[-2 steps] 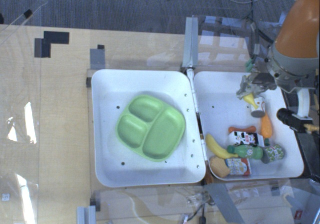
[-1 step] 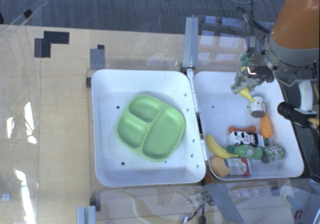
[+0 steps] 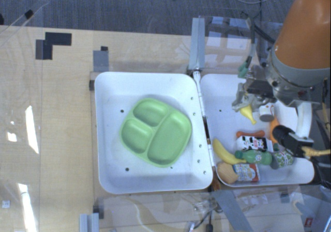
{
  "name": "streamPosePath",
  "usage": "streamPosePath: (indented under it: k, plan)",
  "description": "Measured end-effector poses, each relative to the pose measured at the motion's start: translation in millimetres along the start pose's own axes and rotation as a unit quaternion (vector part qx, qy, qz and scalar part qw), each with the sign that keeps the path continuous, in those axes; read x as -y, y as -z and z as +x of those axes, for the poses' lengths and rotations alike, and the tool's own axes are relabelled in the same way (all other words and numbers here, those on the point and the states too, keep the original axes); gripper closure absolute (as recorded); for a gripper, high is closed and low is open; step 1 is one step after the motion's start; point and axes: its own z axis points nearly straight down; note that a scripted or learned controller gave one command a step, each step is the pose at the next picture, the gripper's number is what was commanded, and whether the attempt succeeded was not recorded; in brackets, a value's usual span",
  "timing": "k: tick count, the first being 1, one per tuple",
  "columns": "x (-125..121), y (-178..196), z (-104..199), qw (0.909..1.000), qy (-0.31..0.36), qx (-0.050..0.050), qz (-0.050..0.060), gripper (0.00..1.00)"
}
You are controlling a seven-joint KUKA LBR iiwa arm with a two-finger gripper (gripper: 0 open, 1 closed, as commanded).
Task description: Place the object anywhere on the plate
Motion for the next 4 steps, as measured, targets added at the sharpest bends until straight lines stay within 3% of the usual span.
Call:
streamPosePath:
  k: [1,2,3,4]
  plan:
    - [2.4,-8.9,19.6,0.9958,0.091,0.000,0.000,1.00]
    - [10.2,-41.4,72.5,0.9989,-0.047,0.000,0.002,1.00]
    - [10.0,-73.0,73.8,0.9999,-0.012,0.000,0.002,1.00]
    - [10.4,-110.4,73.1,0.9998,-0.021,0.000,0.003,1.00]
